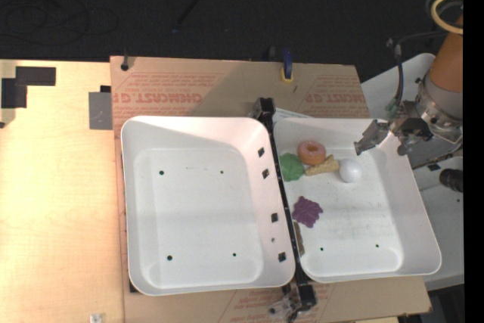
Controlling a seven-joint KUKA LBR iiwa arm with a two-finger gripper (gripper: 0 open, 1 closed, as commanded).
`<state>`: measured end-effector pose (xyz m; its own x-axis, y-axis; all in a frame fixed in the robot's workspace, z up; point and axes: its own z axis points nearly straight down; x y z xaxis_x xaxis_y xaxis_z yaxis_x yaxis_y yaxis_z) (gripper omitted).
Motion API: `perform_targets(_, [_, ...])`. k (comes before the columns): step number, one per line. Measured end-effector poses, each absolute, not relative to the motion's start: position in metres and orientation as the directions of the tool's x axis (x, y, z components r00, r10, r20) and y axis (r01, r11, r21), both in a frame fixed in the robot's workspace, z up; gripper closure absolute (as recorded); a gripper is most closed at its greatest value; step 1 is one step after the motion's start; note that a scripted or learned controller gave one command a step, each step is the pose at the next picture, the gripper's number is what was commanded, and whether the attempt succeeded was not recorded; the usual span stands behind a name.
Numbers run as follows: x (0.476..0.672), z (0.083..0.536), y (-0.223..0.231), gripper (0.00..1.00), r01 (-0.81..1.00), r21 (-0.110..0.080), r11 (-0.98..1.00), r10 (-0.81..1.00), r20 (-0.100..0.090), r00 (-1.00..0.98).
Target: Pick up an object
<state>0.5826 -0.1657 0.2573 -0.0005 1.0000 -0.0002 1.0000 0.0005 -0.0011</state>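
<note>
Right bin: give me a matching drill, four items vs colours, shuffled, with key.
Things:
1. ring
2. ball
3. blob nearest the divider
4. lump nearest the camera

Colours:
A. purple
B. green
C. orange
D. white

Pairs: 1-C, 2-D, 3-B, 4-A

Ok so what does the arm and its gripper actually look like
The arm enters at the right edge: an orange band over a grey wrist section. Below it sits a compact metal gripper, grey and black, with a dark angular finger reaching out to the left. Thin dark cables loop beside the wrist, and a pale yellowish ring of cable shows above the orange band.
</note>
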Motion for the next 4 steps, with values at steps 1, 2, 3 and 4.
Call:
perform_targets(1, [0.583, 0.267, -0.166, 1.0, 1.0, -0.002, 0.002, 1.0, 0.0, -0.002])
perform_targets(2, [0.521, 0.336, -0.068, 1.0, 1.0, 0.001, 0.009, 1.0, 0.002, -0.009])
perform_targets(3, [0.473, 0.288, -0.125, 1.0, 1.0, -0.009, -0.006, 1.0, 0.001, 0.006])
perform_targets(4, [0.477, 0.397, -0.088, 1.0, 1.0, 0.008, 0.006, 1.0, -0.001, -0.006])
